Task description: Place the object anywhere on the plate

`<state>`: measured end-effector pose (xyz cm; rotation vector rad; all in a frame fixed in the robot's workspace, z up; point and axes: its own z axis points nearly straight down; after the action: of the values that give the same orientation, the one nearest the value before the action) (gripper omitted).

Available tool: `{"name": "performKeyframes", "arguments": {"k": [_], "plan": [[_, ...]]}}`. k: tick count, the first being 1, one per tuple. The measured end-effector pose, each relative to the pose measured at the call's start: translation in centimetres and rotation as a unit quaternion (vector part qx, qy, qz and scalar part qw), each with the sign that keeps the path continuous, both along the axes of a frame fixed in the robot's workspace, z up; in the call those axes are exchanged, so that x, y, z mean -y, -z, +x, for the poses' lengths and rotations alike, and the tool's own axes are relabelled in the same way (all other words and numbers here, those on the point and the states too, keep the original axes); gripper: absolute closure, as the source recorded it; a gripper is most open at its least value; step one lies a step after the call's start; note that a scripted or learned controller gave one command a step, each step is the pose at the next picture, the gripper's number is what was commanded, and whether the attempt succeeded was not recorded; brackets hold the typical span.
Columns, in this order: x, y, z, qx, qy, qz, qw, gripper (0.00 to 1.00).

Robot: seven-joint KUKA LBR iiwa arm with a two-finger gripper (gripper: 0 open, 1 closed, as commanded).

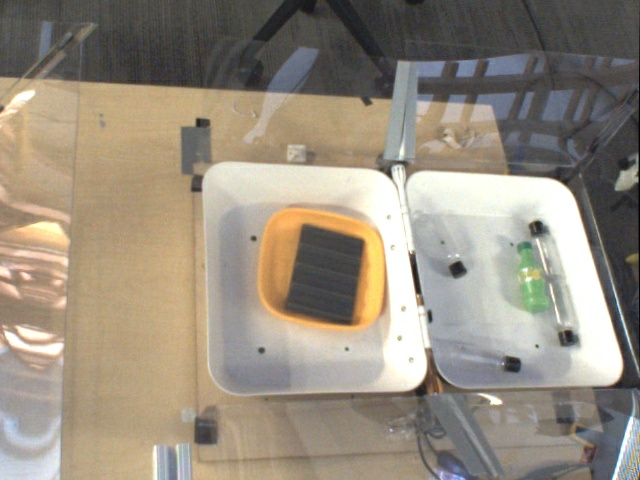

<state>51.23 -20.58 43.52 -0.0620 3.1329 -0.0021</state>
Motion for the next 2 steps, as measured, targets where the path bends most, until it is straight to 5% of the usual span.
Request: {"name": "performKeyframes", "arguments": {"k": [1, 2], "plan": [[0.02, 0.03, -2.01, 0.0, -0.164, -0.001, 0.9865, 0.0], [-0.01, 0.03, -1.26, 0.0, -0.308, -0.0019, 0.9515, 0.0]]}}
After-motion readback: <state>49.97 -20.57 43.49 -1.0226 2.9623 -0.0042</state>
